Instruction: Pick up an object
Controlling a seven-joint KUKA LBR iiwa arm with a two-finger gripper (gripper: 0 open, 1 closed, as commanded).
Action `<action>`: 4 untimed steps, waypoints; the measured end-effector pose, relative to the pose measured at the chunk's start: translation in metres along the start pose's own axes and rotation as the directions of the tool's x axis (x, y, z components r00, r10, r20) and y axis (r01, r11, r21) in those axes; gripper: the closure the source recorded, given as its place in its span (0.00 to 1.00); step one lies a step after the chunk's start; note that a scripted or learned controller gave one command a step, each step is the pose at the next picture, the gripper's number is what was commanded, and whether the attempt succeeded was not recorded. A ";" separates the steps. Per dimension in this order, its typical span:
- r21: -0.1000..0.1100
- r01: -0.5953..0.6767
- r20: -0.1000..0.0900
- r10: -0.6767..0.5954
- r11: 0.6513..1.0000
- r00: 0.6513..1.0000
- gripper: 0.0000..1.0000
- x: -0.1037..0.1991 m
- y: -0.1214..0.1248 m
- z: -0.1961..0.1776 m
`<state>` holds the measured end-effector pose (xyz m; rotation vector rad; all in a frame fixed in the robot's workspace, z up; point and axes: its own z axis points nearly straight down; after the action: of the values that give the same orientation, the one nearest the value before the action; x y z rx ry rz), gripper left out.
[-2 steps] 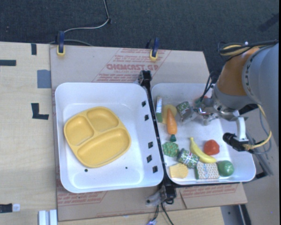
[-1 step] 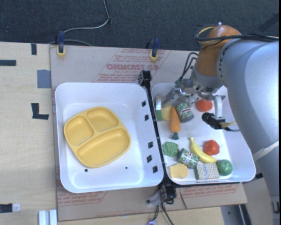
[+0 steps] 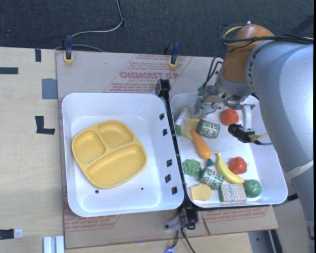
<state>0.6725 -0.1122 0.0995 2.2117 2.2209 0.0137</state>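
My gripper (image 3: 207,107) reaches down into the back left part of the right bin (image 3: 268,157). It hangs just behind a green can (image 3: 208,129) lying on its side, with a red tomato (image 3: 229,116) to its right and a small green and white packet (image 3: 180,121) to its left. An orange carrot (image 3: 201,145) lies in front of the can. Nearer the front are a banana (image 3: 227,170), a second red fruit (image 3: 238,165), broccoli (image 3: 191,167) and a green pepper (image 3: 252,187). I see nothing held in the gripper.
The left bin (image 3: 152,109) holds a yellow divided plate (image 3: 109,153). Another small can (image 3: 212,178), a yellow cracker (image 3: 201,193) and a small box (image 3: 232,193) crowd the right bin's front. The grey arm (image 3: 284,88) covers that bin's right side.
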 end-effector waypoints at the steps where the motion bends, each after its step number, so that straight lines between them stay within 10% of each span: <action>1: 0.011 -0.003 0.002 0.003 1.000 1.000 1.00 -0.017 -0.009 -0.070; 2: 0.013 -0.002 0.001 0.002 1.000 1.000 1.00 0.038 -0.047 -0.095; 3: 0.013 -0.002 0.001 0.002 1.000 1.000 1.00 0.035 -0.006 -0.084; 4: 0.013 -0.002 0.002 0.002 1.000 1.000 0.00 0.035 -0.006 -0.084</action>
<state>0.6657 -0.0774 0.1837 2.2191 2.2241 -0.0024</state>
